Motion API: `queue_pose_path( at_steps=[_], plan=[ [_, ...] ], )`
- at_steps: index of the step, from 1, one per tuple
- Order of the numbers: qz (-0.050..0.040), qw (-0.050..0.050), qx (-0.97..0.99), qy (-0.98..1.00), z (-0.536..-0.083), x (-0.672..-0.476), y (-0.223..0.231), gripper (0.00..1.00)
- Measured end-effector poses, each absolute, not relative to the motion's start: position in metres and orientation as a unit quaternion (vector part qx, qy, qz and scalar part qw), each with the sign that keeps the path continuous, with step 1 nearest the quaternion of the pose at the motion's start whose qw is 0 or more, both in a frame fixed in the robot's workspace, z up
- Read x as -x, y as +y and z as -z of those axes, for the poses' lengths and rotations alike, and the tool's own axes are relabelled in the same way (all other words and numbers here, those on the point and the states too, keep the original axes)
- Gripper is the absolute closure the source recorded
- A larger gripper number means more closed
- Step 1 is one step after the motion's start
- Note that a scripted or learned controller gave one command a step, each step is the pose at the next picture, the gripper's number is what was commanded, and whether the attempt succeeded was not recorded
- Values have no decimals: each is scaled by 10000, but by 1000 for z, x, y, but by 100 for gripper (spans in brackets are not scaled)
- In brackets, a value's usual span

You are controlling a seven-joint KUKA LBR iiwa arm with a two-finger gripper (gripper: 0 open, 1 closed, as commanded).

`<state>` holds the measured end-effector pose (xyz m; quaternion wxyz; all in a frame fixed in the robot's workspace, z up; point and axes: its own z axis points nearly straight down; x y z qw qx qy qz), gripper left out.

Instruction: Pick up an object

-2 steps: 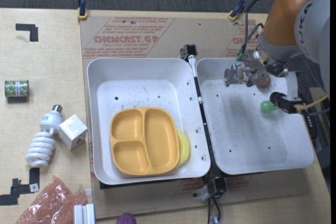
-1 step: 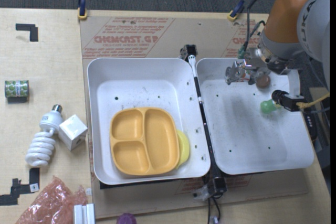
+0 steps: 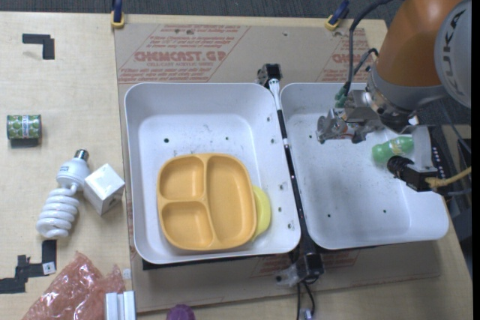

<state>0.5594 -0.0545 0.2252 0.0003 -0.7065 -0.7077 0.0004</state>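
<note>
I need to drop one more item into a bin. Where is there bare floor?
Right bin: its floor is bare in front of the gripper and left of the green object. Left bin: crowded, since the yellow divided plate fills the near half, leaving a strip along the far wall.

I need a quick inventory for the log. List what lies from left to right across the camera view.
Green can → spiral light bulb → small white box → yellow divided plate in the left bin → gripper over the right bin → green object.

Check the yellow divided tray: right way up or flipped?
Right way up: the yellow divided tray shows three open compartments facing the camera, lying flat in the left bin.
</note>
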Motion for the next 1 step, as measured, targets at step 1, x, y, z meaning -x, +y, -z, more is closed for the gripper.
queue_pose_path(
  at_steps=[1],
  plan=[
    [-2, -6, 7068, -7074, -216, -581, -2, 100]
  ],
)
